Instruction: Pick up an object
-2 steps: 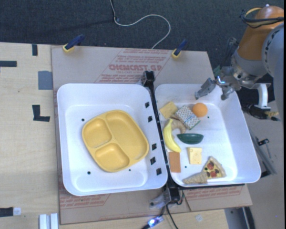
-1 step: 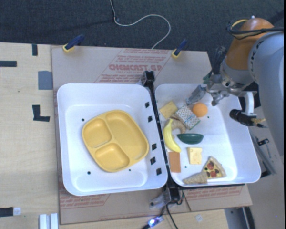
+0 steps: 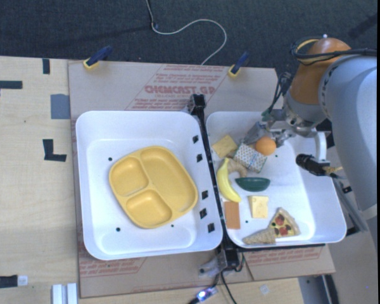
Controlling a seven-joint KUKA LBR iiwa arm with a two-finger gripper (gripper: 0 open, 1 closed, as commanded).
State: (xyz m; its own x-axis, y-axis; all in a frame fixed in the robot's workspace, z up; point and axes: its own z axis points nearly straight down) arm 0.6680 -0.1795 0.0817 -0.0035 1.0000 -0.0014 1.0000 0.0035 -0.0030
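My gripper (image 3: 270,135) hangs low over the back of the right bin (image 3: 316,201), coming in from the right. A small orange fruit (image 3: 265,146) sits right at its tip, touching or nearly touching it. A checked grey block (image 3: 250,158) lies just left of and below the orange, with a yellow cheese wedge (image 3: 224,146) further left. In front of them lie a banana (image 3: 227,182) and a dark green bowl-shaped piece (image 3: 252,183).
Toward the right bin's front are a yellow cheese square (image 3: 259,206), an orange slab (image 3: 232,214), a pizza slice (image 3: 282,223) and a waffle cone (image 3: 259,236). The left bin (image 3: 95,170) holds a yellow divided plate (image 3: 153,185). A black divider (image 3: 206,163) separates the bins.
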